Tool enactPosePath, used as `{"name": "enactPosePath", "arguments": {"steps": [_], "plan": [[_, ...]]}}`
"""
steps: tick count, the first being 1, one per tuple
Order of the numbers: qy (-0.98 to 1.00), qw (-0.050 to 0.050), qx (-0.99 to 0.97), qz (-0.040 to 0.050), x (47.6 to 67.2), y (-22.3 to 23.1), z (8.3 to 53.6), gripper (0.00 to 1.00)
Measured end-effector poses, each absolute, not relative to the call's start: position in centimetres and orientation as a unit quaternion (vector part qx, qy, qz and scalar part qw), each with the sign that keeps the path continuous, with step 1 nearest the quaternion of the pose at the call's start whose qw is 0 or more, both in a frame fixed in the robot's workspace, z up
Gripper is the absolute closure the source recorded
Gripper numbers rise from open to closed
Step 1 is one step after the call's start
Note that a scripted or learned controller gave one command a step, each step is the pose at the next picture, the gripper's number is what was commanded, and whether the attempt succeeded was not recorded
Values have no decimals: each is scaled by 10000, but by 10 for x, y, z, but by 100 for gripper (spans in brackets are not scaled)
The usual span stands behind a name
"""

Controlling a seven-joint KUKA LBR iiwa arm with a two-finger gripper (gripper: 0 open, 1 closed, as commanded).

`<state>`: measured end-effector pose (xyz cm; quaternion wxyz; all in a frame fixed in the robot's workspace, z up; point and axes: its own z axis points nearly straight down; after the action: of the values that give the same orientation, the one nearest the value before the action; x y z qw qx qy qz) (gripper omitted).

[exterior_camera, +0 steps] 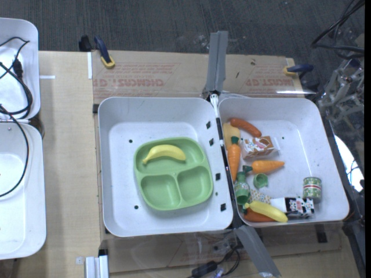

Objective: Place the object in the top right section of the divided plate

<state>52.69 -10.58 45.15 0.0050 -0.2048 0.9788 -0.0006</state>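
Yellow banana [164, 153] lies crosswise in the green divided plate's [174, 196] large upper section — ends curving down.

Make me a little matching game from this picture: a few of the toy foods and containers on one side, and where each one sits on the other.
Things:
1. banana
2. green divided plate
3. small green can
4. snack packet

Places:
A. left bin
B. right bin, near its right wall
C. the plate's large upper section
D. right bin, among the carrots

Pairs: 1-C, 2-A, 3-B, 4-D
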Motion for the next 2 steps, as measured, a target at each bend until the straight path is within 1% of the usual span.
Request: {"name": "enactPosePath", "arguments": {"steps": [1, 2], "plan": [[9285, 15, -3713, 0, 497, -179, 442, 100], [8295, 19, -5585, -1, 499, -222, 441, 100]]}}
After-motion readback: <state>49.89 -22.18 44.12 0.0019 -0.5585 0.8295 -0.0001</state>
